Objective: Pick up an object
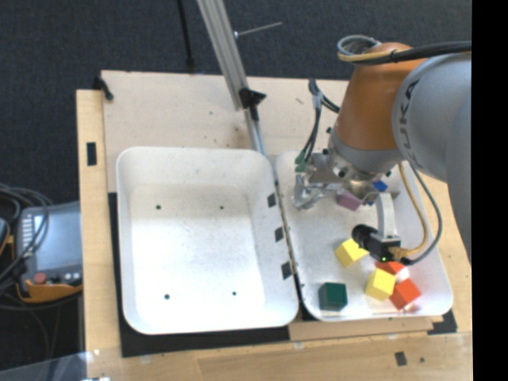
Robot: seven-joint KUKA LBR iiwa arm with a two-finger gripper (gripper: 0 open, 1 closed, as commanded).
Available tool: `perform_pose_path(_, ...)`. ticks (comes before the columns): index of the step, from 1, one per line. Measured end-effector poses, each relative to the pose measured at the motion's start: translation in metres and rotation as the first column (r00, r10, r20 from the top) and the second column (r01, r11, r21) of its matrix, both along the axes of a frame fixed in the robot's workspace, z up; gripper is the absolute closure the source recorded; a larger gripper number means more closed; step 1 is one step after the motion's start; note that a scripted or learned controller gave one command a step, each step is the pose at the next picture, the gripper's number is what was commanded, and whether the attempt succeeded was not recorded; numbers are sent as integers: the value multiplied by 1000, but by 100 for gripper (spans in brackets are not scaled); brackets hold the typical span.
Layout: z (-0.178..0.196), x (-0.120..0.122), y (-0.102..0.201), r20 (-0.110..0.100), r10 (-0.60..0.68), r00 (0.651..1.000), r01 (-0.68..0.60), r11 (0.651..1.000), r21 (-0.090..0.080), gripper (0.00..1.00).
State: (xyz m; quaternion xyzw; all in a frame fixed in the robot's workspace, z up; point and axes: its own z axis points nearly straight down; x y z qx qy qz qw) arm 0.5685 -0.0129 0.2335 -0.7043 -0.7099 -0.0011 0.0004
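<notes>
Reaching in from the right: grey arm [432, 109] over the right bin [317, 248]. End effector [305, 197] low at that bin's far left; open or closed, cannot tell. Nearer: two yellow blocks [350, 252], green block [333, 295], orange block [406, 292].

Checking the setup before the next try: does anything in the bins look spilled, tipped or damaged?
Nothing stands out. The green block, two yellow blocks and orange block lie loose inside the right bin, near its front. Both bins sit level, side by side.
</notes>
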Motion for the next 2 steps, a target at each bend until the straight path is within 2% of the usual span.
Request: perform_pose_path(2,9,-6,110,-1,0,1000,0,1000,0,100)
